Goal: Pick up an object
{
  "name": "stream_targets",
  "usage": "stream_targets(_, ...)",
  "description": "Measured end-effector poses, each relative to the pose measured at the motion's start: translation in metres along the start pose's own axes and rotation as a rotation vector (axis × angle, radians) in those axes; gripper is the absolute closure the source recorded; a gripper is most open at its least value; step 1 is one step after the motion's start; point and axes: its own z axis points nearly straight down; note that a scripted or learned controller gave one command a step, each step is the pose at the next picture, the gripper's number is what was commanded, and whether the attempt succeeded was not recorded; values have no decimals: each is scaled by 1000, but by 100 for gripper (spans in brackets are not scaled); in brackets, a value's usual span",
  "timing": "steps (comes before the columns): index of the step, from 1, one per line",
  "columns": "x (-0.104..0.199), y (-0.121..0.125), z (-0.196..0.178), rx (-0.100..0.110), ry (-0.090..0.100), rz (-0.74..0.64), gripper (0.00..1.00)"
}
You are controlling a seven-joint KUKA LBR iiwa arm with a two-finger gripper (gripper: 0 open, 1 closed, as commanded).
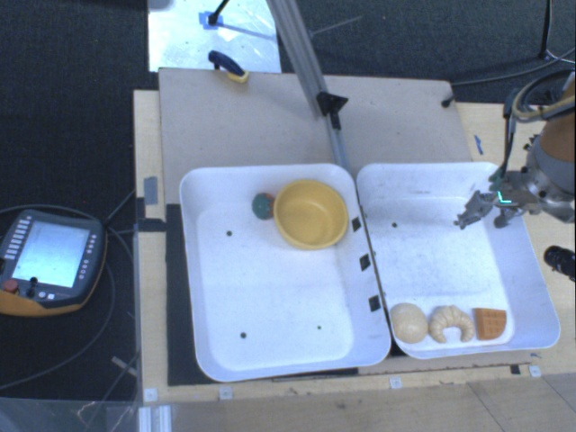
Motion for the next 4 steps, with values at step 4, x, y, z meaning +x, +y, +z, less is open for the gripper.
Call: stream_targets(4,7,-11,115,1,0,0,0)
